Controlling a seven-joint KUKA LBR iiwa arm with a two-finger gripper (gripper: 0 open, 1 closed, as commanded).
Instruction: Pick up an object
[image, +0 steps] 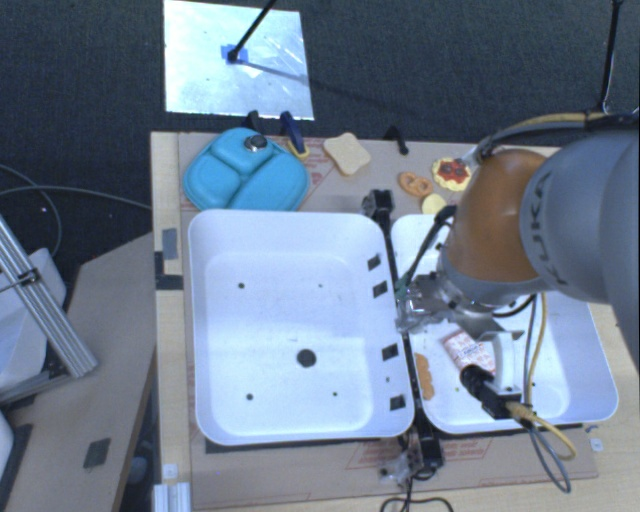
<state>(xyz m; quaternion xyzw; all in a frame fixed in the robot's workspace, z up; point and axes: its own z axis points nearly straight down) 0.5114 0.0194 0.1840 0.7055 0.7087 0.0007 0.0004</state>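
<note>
Camera view: red-and-white packet (468, 349) beside tan cookie (424, 376).

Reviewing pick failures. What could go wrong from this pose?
1. The arm hangs over the right bin, by the divider; a descent could clip it.
2. The packet and cookie lie close together, so the grasp may nudge one away.
3. The cable could snag the bin rim.

The arm (585, 215) is a thick grey tube with smooth rounded casing and dark raised "KUKA" lettering along its side. A broad glossy orange band (490, 225) wraps it above the wrist. Below sits a pale metal wrist block (440, 300); black and yellow cables (540, 440) loop from it.
</note>
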